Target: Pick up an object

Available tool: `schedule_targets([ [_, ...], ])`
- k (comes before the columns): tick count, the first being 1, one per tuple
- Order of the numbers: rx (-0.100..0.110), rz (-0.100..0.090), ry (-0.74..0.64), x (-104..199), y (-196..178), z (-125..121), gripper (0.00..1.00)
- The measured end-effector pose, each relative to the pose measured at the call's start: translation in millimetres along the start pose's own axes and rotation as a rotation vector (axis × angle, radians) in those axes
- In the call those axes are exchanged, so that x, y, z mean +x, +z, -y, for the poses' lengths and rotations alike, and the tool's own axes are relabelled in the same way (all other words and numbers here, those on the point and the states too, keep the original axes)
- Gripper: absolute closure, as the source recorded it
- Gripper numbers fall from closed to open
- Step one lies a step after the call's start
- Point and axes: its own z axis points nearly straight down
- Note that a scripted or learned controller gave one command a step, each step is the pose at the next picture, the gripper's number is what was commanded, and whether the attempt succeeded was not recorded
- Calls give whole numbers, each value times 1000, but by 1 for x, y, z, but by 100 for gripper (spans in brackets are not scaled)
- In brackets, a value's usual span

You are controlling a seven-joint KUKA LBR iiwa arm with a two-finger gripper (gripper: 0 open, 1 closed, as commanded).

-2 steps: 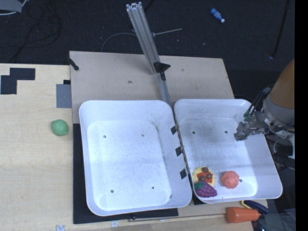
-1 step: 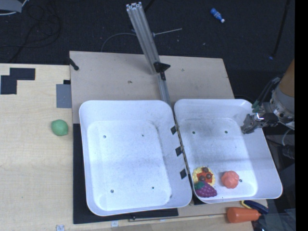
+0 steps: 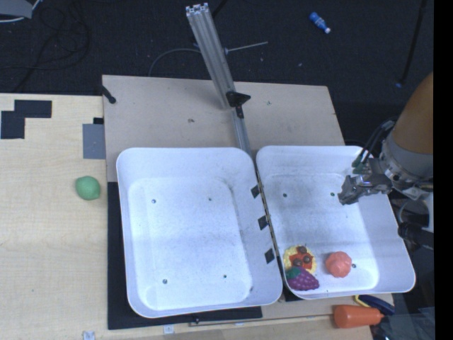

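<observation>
The hand (image 3: 350, 192), its grip state unclear to us, hovers well apart from the round pink toy (image 3: 339, 264) and purple plastic grapes (image 3: 304, 280); descending here, we risk grasping nothing

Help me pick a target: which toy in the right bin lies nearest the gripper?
The pink toy. It lies almost straight below the gripper, while the grapes and the yellow toy sit farther left, near the bins' divide.
</observation>
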Motion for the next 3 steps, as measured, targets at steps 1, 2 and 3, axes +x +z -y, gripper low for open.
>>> schedule_targets([
  [1,0,0,-2,60,-5,2,100],
  [2,0,0,-1,109,-7,1,100],
  [3,1,0,-1,157,3,10,100],
])
